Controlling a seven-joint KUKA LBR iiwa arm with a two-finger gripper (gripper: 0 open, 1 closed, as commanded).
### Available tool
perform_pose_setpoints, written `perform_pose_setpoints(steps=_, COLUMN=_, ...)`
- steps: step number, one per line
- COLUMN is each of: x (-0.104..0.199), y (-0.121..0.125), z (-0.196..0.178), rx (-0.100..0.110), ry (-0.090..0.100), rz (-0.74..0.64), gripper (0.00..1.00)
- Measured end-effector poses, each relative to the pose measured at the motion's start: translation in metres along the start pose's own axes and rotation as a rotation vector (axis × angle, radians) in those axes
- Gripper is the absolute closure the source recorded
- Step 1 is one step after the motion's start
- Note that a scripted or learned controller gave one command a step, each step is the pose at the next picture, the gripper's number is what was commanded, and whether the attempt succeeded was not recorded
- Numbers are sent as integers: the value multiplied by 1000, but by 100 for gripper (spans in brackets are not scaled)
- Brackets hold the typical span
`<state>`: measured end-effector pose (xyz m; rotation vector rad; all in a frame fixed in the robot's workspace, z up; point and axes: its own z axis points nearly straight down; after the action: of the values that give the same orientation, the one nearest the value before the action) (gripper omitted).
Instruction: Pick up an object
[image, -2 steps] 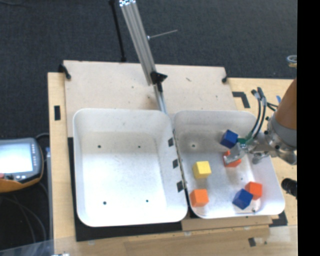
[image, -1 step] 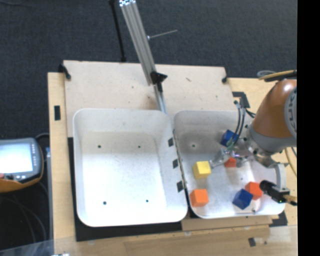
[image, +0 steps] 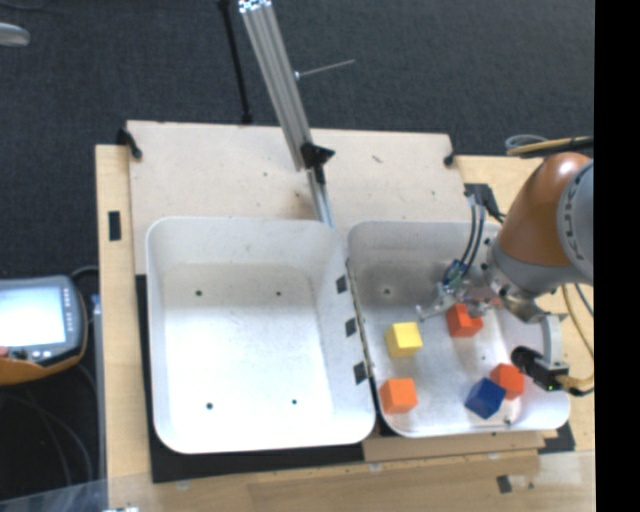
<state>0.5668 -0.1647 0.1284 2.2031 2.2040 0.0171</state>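
The right bin (image: 420, 245) holds several blocks: a yellow cube (image: 405, 338), an orange cube (image: 399, 394), a blue cube (image: 485, 398) and an orange-red block (image: 508, 379) next to the blue one. My gripper (image: 462, 300) hangs low in the right bin, reaching in from the right. An orange-red block (image: 463, 321) sits directly under its tip, touching or almost touching it. The wrist hides the fingers, so their grip on that block is unclear.
The left bin (image: 180, 250) lies to the left across a shared rim. A slanted metal pole (image: 285, 95) crosses above the bins' back edge. A monitor device (image: 35, 325) sits off the bench at the left. Cables hang at the arm's wrist (image: 545, 365).
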Motion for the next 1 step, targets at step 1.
perform_pose_setpoints(steps=1, x=-48, y=7, z=-20, rx=20, ry=5, rz=2, gripper=0)
